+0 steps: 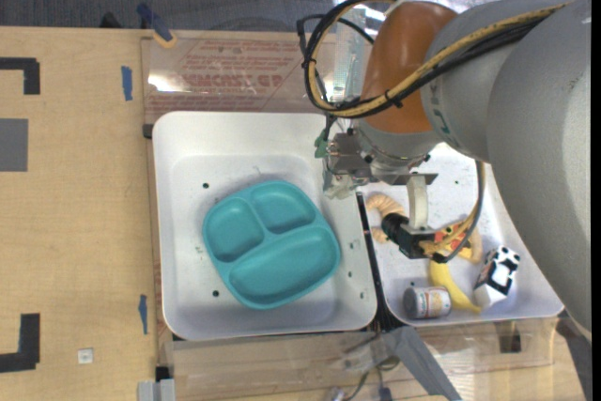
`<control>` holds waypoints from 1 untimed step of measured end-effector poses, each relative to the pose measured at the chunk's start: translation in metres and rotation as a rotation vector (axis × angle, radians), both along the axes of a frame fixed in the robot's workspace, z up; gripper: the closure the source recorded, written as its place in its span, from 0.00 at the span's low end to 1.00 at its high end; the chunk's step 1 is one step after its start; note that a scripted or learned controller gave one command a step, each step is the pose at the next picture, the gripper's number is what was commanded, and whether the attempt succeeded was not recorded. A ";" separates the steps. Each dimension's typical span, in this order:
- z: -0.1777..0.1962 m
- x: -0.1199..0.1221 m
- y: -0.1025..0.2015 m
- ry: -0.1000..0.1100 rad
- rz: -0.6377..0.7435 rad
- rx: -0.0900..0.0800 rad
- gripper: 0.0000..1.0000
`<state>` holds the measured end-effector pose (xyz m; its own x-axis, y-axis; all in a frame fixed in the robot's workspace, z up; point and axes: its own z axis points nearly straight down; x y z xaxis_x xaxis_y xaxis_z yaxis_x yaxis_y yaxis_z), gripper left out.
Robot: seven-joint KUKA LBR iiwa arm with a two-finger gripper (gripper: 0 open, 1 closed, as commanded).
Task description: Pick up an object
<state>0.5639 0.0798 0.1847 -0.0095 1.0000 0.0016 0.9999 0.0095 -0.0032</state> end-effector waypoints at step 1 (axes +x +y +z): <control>-0.004 -0.016 0.084 -0.001 -0.078 0.001 1.00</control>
